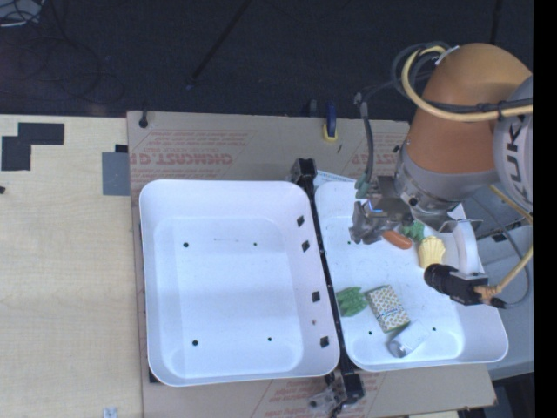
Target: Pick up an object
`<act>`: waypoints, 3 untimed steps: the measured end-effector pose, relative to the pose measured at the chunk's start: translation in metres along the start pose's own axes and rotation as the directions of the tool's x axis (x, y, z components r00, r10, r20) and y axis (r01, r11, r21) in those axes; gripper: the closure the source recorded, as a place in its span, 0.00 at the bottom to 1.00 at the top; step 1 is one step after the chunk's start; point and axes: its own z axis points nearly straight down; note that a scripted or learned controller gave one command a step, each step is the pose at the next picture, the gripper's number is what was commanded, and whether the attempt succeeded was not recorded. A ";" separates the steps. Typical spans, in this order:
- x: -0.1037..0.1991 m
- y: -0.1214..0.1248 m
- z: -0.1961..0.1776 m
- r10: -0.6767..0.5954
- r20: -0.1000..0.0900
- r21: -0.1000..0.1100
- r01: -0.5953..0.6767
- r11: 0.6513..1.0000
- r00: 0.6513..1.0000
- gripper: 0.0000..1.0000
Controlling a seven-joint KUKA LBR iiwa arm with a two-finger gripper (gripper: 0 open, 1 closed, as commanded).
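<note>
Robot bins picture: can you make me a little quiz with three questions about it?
1. True or false: the green thing lies in the left bin.
2. Which lies right beside the green thing? A) checkered block B) yellow thing C) orange thing
3. Fill in: the pincer hangs over the ___ bin.

Key: 1 false; 2 A; 3 right.
</note>
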 end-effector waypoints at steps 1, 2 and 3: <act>-0.003 0.000 -0.010 0.002 0.001 0.001 -0.002 1.000 1.000 1.00; -0.003 0.000 -0.019 0.001 0.001 0.005 -0.001 1.000 1.000 1.00; -0.004 0.000 -0.028 -0.002 0.002 0.008 0.002 1.000 1.000 1.00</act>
